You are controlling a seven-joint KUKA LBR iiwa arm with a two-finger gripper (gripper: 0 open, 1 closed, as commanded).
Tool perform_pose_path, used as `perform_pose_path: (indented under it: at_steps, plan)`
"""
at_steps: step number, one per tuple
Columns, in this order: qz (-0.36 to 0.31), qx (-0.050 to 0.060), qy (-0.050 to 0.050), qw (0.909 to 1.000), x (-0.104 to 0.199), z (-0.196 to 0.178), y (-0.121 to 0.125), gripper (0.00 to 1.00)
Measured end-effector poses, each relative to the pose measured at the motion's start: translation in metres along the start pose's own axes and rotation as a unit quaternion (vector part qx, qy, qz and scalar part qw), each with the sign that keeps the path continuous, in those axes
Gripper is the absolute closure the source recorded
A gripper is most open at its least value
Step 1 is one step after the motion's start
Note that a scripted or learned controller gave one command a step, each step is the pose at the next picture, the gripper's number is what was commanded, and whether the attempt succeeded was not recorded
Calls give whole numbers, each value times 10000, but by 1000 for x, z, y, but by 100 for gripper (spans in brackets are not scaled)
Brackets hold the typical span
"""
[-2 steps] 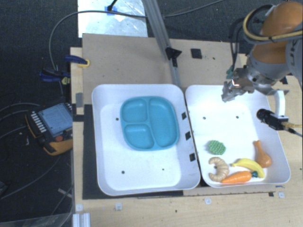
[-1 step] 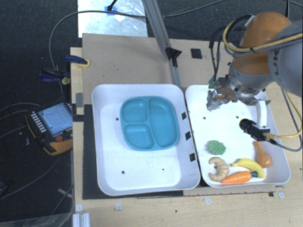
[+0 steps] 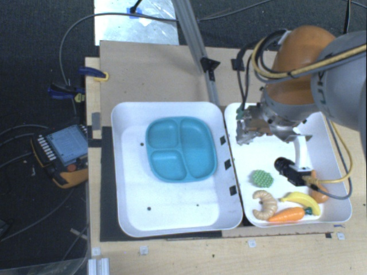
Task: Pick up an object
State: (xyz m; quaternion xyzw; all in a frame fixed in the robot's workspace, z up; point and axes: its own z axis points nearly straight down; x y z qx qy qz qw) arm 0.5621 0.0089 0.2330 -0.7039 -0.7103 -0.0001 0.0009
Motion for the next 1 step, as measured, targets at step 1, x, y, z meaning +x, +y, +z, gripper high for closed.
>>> perform_pose_path:
  at_steps: [1]
  plan:
    - [-9,-7,4,10000,54,-2,-10,100]
